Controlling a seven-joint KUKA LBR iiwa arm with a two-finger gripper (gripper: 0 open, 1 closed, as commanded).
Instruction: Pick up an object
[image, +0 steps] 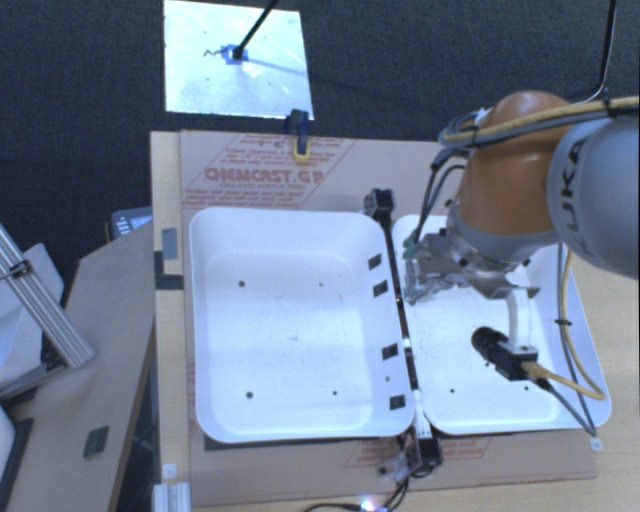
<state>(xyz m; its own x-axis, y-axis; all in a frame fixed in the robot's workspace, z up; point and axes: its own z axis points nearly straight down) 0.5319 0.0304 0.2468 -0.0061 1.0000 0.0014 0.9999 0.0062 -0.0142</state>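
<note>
At the near edge of the worktop (170, 300), small clips and wiring (415, 460) sit where the two bins meet. The left bin (210, 400) is a shallow white tray with a few dark specks on its floor. The right bin (470, 415) lies just beside it, the two joined along a seam marked with small black tabs (390, 352). A short black cylinder with a yellow cable (505, 355) hangs from the arm over the right bin's floor. No loose object to pick up can be made out in either bin from here.

The arm (600, 190) reaches in from the right, grey with an orange band (510, 165) above the wrist; part of the lettering "KUKA" reads on the grey casing. The hand (425, 275) sits low over the far left part of the right bin, close to the seam. Whether it is spread or closed cannot be told, and nothing is seen in it.

Farther back, the board under the bins carries red print reading "CHEMCAST GP" (265, 173). Beyond it, a shiny metal sheet (235, 60) lies on dark carpet (400, 50).
</note>
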